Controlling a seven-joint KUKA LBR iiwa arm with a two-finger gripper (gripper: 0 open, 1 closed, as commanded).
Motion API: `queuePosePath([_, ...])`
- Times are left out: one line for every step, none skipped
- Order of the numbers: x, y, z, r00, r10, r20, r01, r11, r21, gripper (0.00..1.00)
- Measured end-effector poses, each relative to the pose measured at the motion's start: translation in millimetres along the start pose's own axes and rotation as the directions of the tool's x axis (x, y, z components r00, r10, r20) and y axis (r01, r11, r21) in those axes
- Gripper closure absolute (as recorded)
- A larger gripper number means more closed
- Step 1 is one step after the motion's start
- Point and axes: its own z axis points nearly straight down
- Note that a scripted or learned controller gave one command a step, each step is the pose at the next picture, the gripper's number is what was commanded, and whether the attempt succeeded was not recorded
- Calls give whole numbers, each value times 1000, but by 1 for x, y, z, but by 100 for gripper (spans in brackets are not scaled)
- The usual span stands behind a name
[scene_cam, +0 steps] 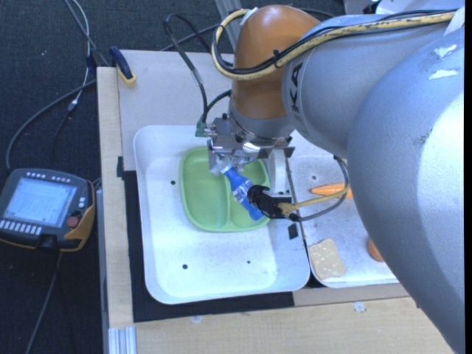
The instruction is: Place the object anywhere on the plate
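We hover our gripper [230, 167] over the green divided plate [203, 194], jaws clasping a blue object [243, 192], so releasing comes next

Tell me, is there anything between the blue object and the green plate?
Nothing visible. The blue object is at the gripper, directly over the green plate in the left bin; whether it touches the plate is unclear.

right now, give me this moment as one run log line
gripper: over green plate | blue object: at the fingers, above plate | plate: in left bin | cracker, carrot: right bin
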Motion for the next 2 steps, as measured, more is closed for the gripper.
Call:
queuePosePath([42,-11,-1,1000,0,0,0,1000,1,100])
queuePosePath([39,-10,-1,1000,4,1,-4,1000,1,0])
